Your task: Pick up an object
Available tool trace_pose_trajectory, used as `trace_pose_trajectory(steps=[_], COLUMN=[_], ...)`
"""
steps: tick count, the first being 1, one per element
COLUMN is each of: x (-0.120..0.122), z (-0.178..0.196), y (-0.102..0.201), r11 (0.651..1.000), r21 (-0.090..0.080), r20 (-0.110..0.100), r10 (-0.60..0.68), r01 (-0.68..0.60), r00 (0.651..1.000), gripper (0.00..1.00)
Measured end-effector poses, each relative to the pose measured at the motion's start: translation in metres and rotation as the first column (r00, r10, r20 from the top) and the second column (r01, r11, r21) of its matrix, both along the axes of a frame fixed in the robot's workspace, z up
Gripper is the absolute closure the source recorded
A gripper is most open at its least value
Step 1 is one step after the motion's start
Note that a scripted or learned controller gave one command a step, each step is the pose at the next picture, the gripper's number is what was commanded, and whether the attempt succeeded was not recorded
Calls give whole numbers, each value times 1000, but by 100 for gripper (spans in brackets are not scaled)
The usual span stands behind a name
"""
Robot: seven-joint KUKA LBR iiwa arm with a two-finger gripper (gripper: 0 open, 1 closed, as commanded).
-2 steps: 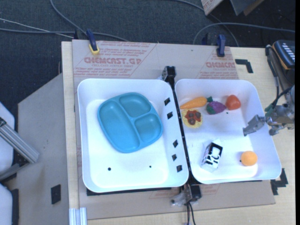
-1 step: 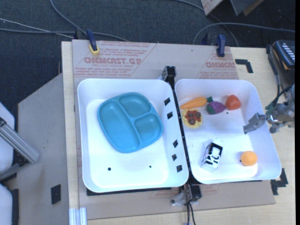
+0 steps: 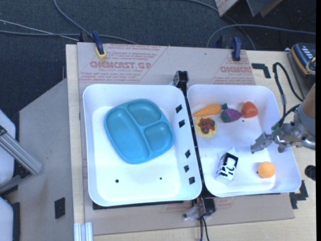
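I judge the approach step in hand: my tool (image 3: 264, 143), state not discernible, hangs just above-left of the orange ball (image 3: 266, 169); next, centre over it and descend.

A single fixed camera looks down at a slant from above the light wooden bench (image 3: 130, 59), set back far enough to frame both shallow white plastic bins, the left bin (image 3: 95, 185) and the right bin (image 3: 286, 185), side by side across the middle of the shot. The near edge of the bench lies at the bottom of the frame and the far edge, with its two blue-handled clamps (image 3: 98, 43), toward the top, where dark carpeted floor (image 3: 150, 9) crossed by loose cables fills the background. The grey robot arm (image 3: 306, 119) reaches in from the right edge.
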State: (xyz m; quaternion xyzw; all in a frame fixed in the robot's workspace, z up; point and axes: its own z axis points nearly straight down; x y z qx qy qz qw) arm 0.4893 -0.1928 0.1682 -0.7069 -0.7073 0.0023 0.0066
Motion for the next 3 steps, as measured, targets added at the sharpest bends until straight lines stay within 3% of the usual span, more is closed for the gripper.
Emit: trace_pose_trajectory(steps=[1, 2, 3], x=[-4, -4, -3], z=[-67, -87, -78], y=[1, 1, 1], r11=[1000, 1000, 1000], r21=[1, -2, 0], r20=[-1, 6, 5], r10=[-1, 0, 0], r01=[1, 0, 0], r00=[1000, 1000, 1000], gripper=[0, 0, 100])
